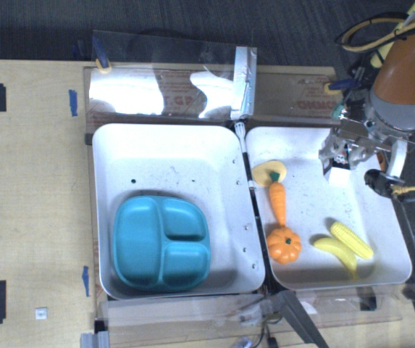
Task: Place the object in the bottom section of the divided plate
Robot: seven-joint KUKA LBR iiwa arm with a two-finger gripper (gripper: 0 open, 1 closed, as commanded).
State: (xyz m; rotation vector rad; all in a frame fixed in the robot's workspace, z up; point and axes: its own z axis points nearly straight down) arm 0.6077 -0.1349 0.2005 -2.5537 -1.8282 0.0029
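From the camera fixed above, we are looking down at a slant on a pale wooden desk bearing two shallow white bins side by side, with dark carpet lying beyond its far edge. The left bin is holding a blue divided plate near its front. The right bin is holding a small yellow piece, a carrot just in front of it, an orange pumpkin touching the carrot's tip, and two yellow corn cobs lying together near the front right. The grey arm is reaching in from the right, its end effector hanging over the right bin's far corner, well apart from the toys. We cannot tell how it is set, or which toy is the task's object.
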